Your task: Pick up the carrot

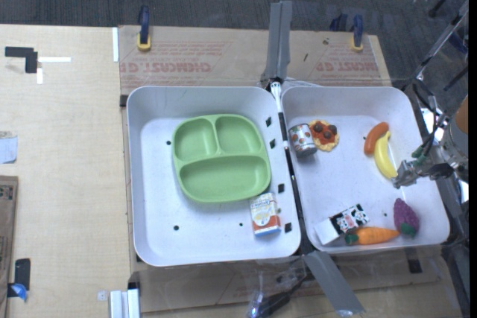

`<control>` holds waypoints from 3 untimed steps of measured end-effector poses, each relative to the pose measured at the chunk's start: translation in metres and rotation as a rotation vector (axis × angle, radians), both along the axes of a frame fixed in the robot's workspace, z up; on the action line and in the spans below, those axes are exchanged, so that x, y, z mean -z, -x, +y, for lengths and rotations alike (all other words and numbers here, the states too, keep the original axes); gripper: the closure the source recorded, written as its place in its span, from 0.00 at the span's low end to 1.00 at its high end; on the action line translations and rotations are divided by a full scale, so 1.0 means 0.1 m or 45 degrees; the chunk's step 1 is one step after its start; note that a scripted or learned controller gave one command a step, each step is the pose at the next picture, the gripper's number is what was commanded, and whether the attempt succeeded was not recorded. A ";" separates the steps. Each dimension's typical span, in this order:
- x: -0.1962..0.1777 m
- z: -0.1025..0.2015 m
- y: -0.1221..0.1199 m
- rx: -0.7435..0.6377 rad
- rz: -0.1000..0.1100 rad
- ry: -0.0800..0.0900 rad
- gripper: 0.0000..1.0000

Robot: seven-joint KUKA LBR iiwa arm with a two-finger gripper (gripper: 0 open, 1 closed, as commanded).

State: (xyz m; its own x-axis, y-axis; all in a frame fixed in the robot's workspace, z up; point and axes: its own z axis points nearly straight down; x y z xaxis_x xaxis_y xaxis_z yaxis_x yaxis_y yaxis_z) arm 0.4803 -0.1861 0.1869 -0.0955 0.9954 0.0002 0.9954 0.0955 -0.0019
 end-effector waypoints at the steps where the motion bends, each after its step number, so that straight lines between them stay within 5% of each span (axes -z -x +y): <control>1: -0.46 -0.36 -0.13 0.178 -0.001 0.002 1.00; 2: 0.22 -0.28 0.03 0.242 0.002 0.000 1.00; 3: -0.22 -0.18 -0.40 0.301 0.000 0.002 1.00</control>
State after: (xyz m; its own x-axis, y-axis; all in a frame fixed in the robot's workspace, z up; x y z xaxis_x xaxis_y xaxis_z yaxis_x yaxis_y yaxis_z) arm 0.5201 -0.2037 0.2086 0.1407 0.9901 -0.0013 0.9901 -0.1407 -0.0016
